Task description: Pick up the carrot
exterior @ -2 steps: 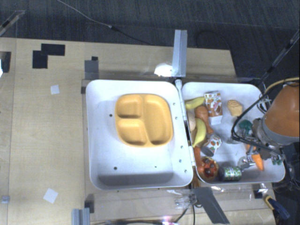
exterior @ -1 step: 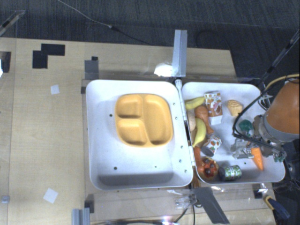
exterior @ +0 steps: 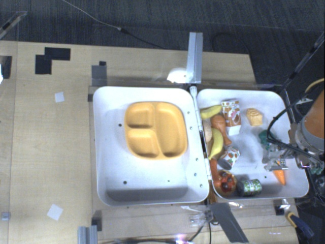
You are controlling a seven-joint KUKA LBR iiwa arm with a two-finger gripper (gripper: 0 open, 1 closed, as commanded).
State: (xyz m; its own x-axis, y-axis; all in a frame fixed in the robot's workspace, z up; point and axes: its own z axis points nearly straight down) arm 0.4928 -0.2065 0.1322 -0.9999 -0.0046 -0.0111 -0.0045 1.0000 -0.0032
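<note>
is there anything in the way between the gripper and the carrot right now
Nothing visible. The gripper sits directly above the carrot near the front right corner of the right bin. The green can lies off to the side, apart from both.

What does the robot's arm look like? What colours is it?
The arm is a chunky grey tube with an orange band. Black cables loop beside it, and its gripper is small, silvery metal.
</note>
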